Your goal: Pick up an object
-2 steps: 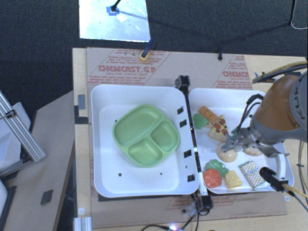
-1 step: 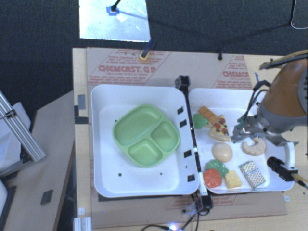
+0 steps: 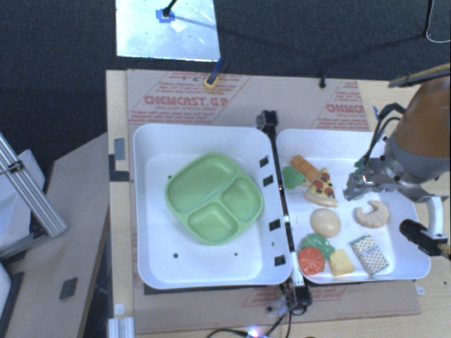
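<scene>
Starting at the bottom edge of the frame, the right-hand bin (image 3: 405, 270) holds a crowded row: a tomato (image 3: 311, 260), a cheese wedge (image 3: 342, 263) and a patterned packet (image 3: 371, 253), lying close together, the tomato and cheese almost touching. A grab here risks catching two things at once or pushing one against the bin's wall.

Just above them lie an egg (image 3: 325, 222) and a croissant (image 3: 372, 215), the croissant right under the arm at the right of the frame. The pincer (image 3: 358, 182) hangs just above the croissant; I cannot tell whether it is spread or pressed together, and nothing shows in it. The croissant seems the likeliest target, yet its curved, smooth shape could slip out sideways if the pincer comes down off-centre.

Higher up, a pizza slice (image 3: 321, 189) and a carrot (image 3: 305, 169) lie flat, so a pinch there may slide over them.

In the left bin (image 3: 151, 189) sits a green tray (image 3: 213, 198), well apart from the arm, on the tabletop (image 3: 120, 118).
</scene>
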`<state>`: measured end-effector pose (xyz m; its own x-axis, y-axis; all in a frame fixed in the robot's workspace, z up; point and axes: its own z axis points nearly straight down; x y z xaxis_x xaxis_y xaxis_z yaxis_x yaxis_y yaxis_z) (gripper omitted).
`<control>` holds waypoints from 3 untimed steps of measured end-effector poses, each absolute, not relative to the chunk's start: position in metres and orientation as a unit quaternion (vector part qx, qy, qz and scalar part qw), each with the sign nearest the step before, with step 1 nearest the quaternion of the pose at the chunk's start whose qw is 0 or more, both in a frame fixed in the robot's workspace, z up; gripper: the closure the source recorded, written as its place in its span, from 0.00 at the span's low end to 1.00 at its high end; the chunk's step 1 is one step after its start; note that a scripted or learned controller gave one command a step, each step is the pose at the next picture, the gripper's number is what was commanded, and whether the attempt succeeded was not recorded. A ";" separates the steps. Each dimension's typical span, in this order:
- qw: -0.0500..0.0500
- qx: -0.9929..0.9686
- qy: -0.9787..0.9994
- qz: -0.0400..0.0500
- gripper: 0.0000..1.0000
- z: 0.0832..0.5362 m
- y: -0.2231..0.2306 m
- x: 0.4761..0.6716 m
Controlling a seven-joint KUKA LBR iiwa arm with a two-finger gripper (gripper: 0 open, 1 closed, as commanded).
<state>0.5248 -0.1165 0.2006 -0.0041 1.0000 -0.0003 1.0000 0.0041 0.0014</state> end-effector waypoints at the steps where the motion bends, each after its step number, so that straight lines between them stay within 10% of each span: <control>1: 0.002 0.705 0.709 0.001 1.00 0.225 -0.116 0.526; 3: 0.002 0.705 0.710 0.002 1.00 0.215 -0.060 0.605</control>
<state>0.6045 -0.0595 0.2153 -0.0070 1.0000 0.0002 1.0000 0.0070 0.0048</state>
